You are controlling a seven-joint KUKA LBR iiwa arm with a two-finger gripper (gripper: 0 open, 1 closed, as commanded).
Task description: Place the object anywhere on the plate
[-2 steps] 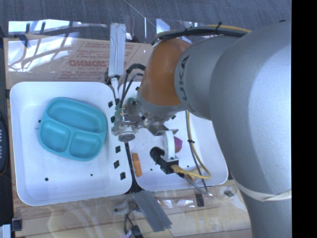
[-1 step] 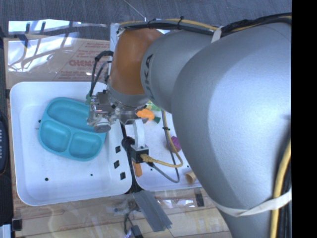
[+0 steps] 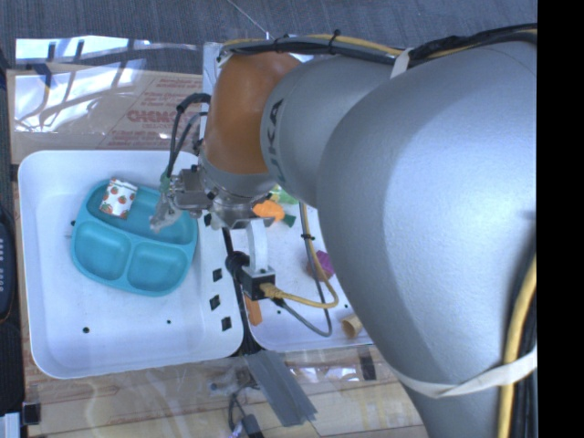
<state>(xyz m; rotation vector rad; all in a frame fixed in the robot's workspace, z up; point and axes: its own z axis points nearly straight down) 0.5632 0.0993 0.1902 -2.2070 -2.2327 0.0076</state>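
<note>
A blue divided plate (image 3: 132, 245) lies in the left bin (image 3: 55, 336). A small white object with red spots (image 3: 118, 199) rests in the plate's upper left compartment. My gripper (image 3: 167, 210) hangs over the plate's upper right rim, a short way to the right of the spotted object and apart from it. The arm's orange band and grey body cover most of the right half of the view.
The right bin (image 3: 292, 336) is mostly hidden by the arm. In it I see an orange piece (image 3: 267, 210), a green piece (image 3: 288, 197), a purple piece (image 3: 324, 265), a tan cylinder (image 3: 351, 325) and an orange stick (image 3: 254, 312). A yellow cable loops above them.
</note>
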